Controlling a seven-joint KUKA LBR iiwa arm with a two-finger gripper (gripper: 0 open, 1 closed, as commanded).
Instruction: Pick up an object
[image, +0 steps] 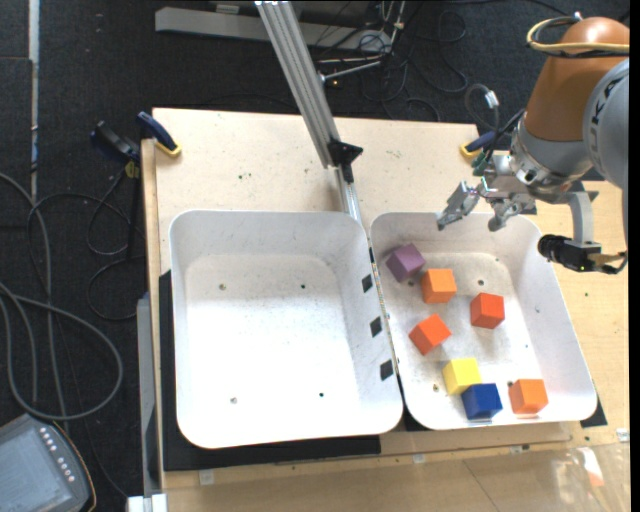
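Several small blocks lie in the right bin (560, 320): a purple one (405, 262), an orange one (438, 285) touching it, a red one (487, 310), another orange one (430, 333), a yellow one (460, 375) against a blue one (481, 401), and an orange one (528, 396) at the front. My gripper (476, 213) hangs open over the bin's far edge, above and behind the purple and orange blocks, with nothing between its fingers.
The left bin (190, 330) sits beside the right one. A slanted metal rail (310, 100) runs from the top down to the divide between the bins. Clamps sit at the bench's far corners (158, 133). Cables lie on the dark floor around the bench.
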